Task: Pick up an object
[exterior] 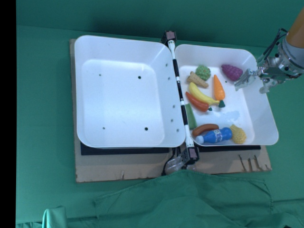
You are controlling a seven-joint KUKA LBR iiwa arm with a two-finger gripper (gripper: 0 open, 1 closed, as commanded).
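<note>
Hovering over the right edge of the right bin (266,122), the hand (252,82) carries nothing, so the pick has yet to begin in earnest. Its two fingers look spread, one reaching left toward the bin's inside and the other pointing down by the rim, with only white floor between them. No toy sits in that gap.

All candidates lie in the right bin. The purple grapes (232,71) are nearest, just left of the hand near the back wall. Further left are the green broccoli (203,72), a corn cob (197,80), an upright carrot (218,88), a banana (202,93) and a red pepper (197,102). Along the front wall sit a sausage (205,128), a blue bottle (216,136) and a yellow lumpy piece (238,135). A green pickle (190,116) lies against the divider.

The left bin (123,91) holds no toys. Everything remains: choosing a target, lowering, closing and lifting. By position, the grapes seem the likeliest choice, though that is only a guess.
</note>
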